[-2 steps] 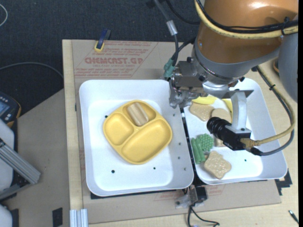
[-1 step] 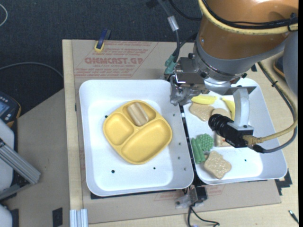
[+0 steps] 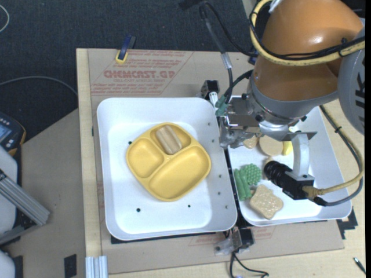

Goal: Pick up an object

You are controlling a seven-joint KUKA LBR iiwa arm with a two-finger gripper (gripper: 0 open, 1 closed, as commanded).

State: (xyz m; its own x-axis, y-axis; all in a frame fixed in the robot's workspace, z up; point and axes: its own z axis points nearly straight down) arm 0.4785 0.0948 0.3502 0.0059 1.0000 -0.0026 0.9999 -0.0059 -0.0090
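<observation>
Toast slice (image 3: 266,201) sits at the near end of the right bin (image 3: 327,149), with a green bristly thing (image 3: 247,178) just behind it. My gripper (image 3: 234,133) hangs further back at the bin's left edge, and honestly I can't tell if it's open or clenched.

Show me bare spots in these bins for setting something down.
Left bin: bare floor left of the yellow plate and in front of it; the plate's big compartment is bare. Right bin: crowded, with a green piece, a cracker and the arm above; bare along its right wall.
</observation>
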